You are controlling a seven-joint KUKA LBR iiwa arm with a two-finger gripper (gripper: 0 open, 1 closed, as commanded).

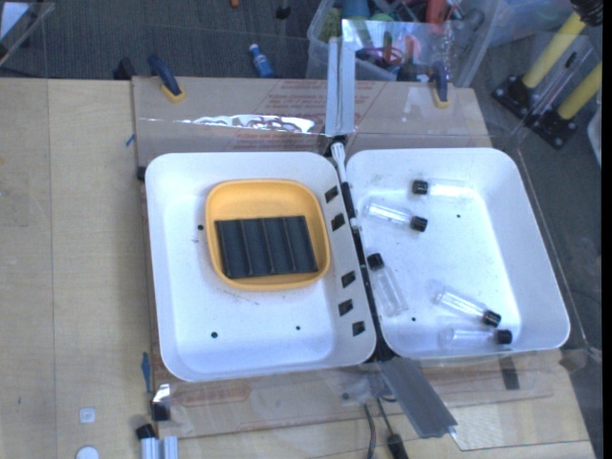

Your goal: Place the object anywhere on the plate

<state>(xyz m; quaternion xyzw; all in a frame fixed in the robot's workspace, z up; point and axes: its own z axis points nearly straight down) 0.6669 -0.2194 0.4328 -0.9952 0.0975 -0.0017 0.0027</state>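
Five capped vials [394, 216] lie scattered in the right bin [516, 256], the one on the side my arm reaches in from. Two are near its front corner, one lies by the divider, and two are toward the back. The yellow plate [222, 199] sits in the far, left bin [177, 285], carrying a black ridged block [266, 247]. I cannot tell whether my gripper is apart or together.

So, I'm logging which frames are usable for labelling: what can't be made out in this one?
- Clear vials in the right bin: their see-through bodies fade into the white floor, so an exact count is unsure.
- Dark ribbed object on the yellow plate: what it is can't be told from above.
- Clutter in the clear tub: cut off by the top edge.
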